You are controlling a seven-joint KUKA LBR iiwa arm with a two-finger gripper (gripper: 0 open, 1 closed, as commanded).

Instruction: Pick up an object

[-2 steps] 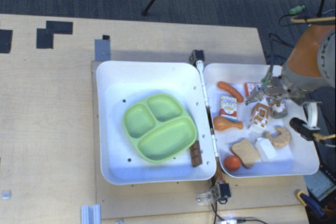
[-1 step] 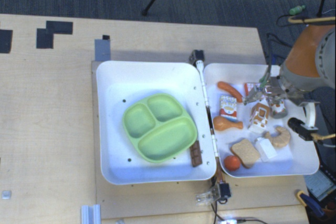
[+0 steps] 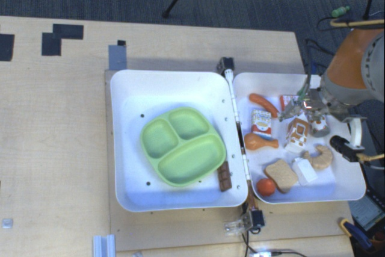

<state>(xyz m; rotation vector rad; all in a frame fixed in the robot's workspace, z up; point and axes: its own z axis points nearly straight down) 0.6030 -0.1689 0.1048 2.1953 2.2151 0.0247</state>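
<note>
Fingers: state cannot be told; the tips are lost in glare and metal parts above the right bin's far half.
Gripper: low over the right bin, near its far right part, directly above or against the top of a small carton; contact cannot be confirmed, and nothing is seen between its fingers.
Arm: enters from the right edge, orange band above a grey wrist, angled down and leftward into the right bin.
Small carton: white and orange, just below the gripper, near the middle of the right bin.
Sausage: orange-red, near the far left part of the right bin, left of the gripper.
Packet: red and white, just below the sausage.
Drumstick: orange-brown, along the bin's left side, beside the packet.
Bread slice: brown, toward the near edge.
Tomato: red, near left corner, touching the bread slice.
White block: just right of the bread slice.
Croissant: tan, right of centre, near the white block.
Left bin: holds a green divided plate at its centre.
Chocolate bar: brown, at the plate's near right edge.
Obstruction: carton, packet and sausage crowd the gripper's left and near sides.
</note>
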